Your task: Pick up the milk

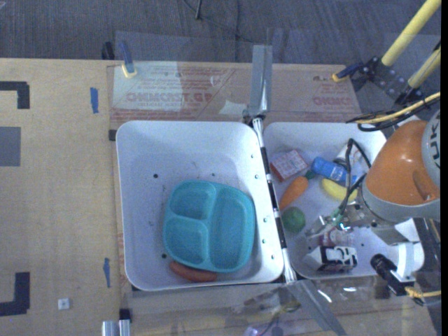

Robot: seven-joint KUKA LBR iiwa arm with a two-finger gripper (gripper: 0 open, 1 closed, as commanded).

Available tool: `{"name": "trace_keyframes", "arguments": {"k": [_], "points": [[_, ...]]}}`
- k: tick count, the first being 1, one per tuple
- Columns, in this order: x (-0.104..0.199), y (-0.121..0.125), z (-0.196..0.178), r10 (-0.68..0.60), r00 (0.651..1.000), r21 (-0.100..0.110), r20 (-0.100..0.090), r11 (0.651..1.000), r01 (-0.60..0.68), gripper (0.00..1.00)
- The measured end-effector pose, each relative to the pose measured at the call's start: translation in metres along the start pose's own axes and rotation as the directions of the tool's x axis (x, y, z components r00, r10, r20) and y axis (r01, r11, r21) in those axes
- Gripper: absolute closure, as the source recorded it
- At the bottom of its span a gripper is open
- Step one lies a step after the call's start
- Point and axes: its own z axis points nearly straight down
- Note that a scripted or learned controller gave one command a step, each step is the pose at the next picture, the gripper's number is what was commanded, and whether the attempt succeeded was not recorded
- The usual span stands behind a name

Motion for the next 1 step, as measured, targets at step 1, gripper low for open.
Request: {"name": "trace_keyframes", "arguments": {"k": [1], "points": [[-0.0027, 0.0031, -0.0119, 0.004, 1.0, -0.012, 0.005, 1.0, -0.004, 1.0]]}}
